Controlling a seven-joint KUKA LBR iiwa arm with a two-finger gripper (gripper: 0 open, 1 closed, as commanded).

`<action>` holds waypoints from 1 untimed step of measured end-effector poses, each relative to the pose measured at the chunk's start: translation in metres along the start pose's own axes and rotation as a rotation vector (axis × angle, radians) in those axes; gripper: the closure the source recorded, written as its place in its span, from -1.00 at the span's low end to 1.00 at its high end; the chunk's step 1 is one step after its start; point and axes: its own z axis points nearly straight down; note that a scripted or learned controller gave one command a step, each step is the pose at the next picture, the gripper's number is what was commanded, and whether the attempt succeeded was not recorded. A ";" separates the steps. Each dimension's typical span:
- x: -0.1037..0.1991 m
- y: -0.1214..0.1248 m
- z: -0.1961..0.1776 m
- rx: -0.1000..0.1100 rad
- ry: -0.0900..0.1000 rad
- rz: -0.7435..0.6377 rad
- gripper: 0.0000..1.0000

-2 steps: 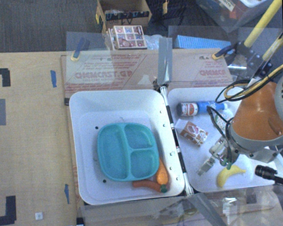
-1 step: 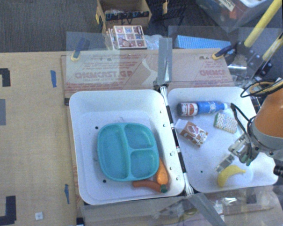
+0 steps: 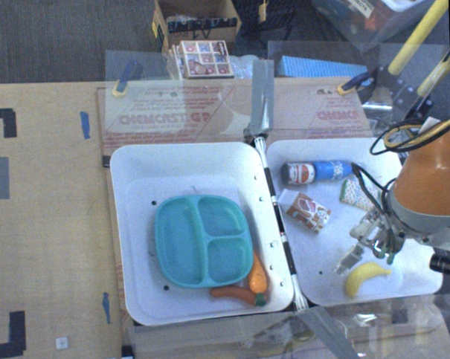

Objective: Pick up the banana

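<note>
You see the banana lying on the floor of the right bin, near its front edge. The gripper hangs just above the banana with its fingers spread apart and nothing between them. In the same bin there are a bottle and a small carton; the left bin has a teal tray with a carrot beside it.

The arm enters from the right edge, its orange band broad and rounded above a grey wrist section. Black and yellow cables loop over its upper side. From the wrist the claw slants down and to the left, low over the surface. Its pale fingers point lower left, with nothing seen between them.
</note>
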 end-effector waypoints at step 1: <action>-0.005 -0.006 0.023 0.002 0.005 -0.011 -1.00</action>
